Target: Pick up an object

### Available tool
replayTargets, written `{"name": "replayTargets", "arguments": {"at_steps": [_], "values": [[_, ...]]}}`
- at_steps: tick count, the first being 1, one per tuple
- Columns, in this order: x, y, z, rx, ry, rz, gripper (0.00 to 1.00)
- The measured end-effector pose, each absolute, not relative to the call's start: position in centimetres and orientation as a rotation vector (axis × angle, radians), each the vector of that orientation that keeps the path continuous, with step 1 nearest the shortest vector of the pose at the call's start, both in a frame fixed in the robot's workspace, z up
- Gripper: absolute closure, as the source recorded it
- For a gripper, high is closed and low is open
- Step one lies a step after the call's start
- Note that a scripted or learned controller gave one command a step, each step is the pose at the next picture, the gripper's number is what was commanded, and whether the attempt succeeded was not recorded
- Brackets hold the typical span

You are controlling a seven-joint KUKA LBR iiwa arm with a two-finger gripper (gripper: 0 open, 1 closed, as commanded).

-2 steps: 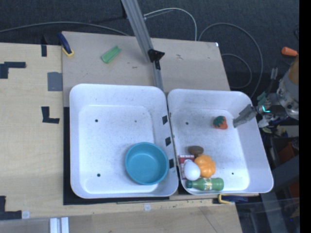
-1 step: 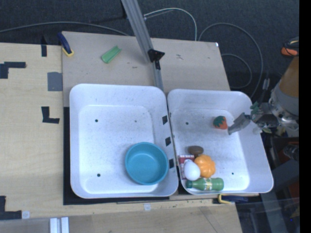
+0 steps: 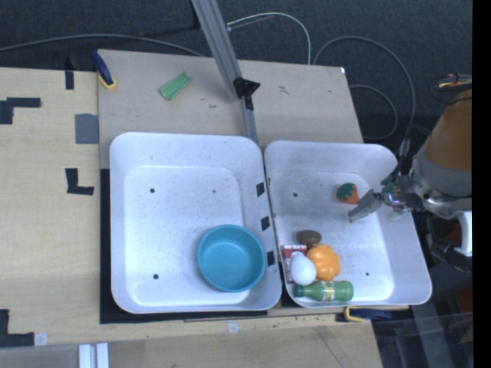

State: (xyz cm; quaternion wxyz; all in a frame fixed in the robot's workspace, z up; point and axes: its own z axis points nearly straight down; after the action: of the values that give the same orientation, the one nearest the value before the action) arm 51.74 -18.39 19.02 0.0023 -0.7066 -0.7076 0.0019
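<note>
While the hand point(image 3: 367, 205) hangs low over the right bin point(image 3: 399, 282), whether it is open I cannot tell; nothing shows held. Just beside it lies a small orange-and-green toy point(image 3: 347, 192). Crowded in the near corner: brown lump point(image 3: 309, 238), glossy orange point(image 3: 324, 261), smooth white egg point(image 3: 303, 270), green bottle point(image 3: 326, 290).

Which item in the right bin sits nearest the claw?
The small orange-and-green item, alone mid-bin beside the claw; the others cluster at the front-left corner.
</note>
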Motion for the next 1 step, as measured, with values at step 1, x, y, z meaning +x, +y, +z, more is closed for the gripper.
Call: {"name": "replayTargets", "arguments": {"at_steps": [1], "values": [[50.81,-18.26,12.88,-2.216,-2.216,0.007,0.0]]}}
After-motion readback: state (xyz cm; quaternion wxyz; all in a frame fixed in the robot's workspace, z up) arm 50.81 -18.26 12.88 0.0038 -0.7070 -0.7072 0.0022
